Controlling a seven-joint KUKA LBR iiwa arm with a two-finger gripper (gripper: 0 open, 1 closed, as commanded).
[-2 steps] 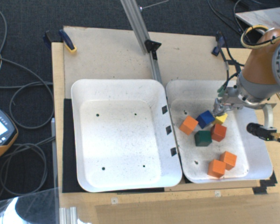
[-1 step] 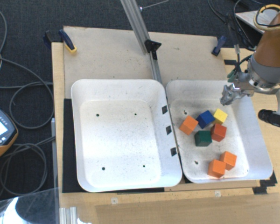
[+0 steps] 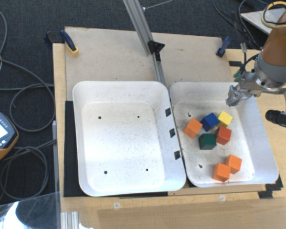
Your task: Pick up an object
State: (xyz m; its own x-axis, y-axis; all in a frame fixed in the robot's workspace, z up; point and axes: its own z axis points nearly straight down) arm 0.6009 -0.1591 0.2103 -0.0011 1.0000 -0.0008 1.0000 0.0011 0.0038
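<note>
Blocks sit in the right bin [image 3: 257,142], lower right of the frame. Cluster at bin centre: orange block [image 3: 193,127] at left, blue block [image 3: 209,121] just right of it and touching, yellow block [image 3: 225,118] beside the blue one, red block [image 3: 223,135] below the yellow, green block [image 3: 207,141] below the blue and just beside the red. Two more orange blocks [image 3: 227,167] lie close together nearer the bin's lower edge, apart from the cluster.

Left bin [image 3: 119,137] fills the centre-left of the frame; its white floor shows dark specks and four small dark dots.

Arm [image 3: 275,51] enters from the upper right, orange band above a grey wrist. Tool [image 3: 234,98] hangs over the upper right part of the right bin, above and right of the yellow block, not touching any block. Nothing seen between its fingers. Released or clenched: cannot tell, the tip is too small and blurred.

Worktop [image 3: 109,56] is pale wood. Blue clamps [image 3: 69,41] at its upper corners. A grey metal bar [image 3: 138,15] runs down from the top of the frame to the gap between the bins.
</note>
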